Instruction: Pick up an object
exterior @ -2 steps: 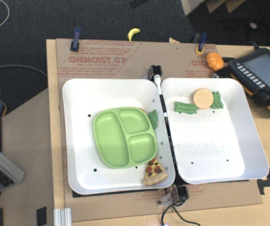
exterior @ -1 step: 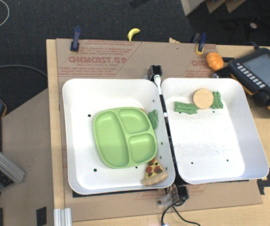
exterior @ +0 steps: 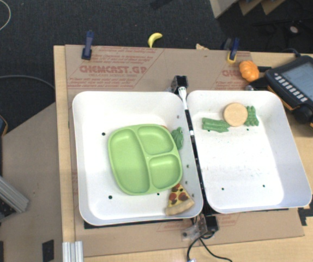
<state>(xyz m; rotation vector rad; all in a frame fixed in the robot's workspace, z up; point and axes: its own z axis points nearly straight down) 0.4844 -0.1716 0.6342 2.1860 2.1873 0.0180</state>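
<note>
Two bins [exterior: 91, 201]: tray [exterior: 144, 158], pizza slice [exterior: 178, 199] left of centre; cookie [exterior: 235, 114], greens [exterior: 215, 125] upper right, well apart, presumably for easy grasping. Gripper state: cannot tell.

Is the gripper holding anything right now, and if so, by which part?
Nothing is seen held. The pizza slice and green plate lie in the left bin; the round cookie and green pieces lie in the right bin.

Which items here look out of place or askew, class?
The pizza slice lies up on the left bin's near rim. A small yellow banana and an orange fruit sit on the cardboard, outside both bins.
</note>
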